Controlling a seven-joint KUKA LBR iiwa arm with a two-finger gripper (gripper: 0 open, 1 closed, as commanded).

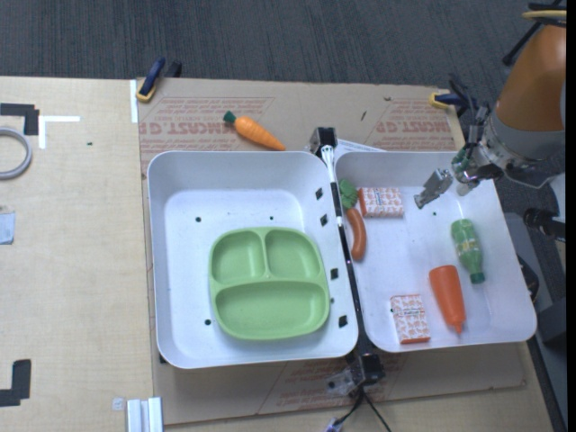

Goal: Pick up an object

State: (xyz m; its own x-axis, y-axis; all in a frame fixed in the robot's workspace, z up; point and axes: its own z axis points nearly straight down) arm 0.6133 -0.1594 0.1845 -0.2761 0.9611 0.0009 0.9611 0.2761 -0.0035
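Below me, the surface point(72, 268) carries two white bins. The left bin point(180, 196) holds a green divided plate point(268, 283). My hand point(433, 190) hovers over the right bin point(504, 232), fingers apart, gripping nothing. That bin holds an orange bottle point(448, 297), a green bottle point(467, 249), a sausage point(357, 232) and two small boxes point(409, 319).

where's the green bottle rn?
In the camera view, the green bottle lies in the right bin, near its right wall, just above the orange bottle and below-right of the gripper.
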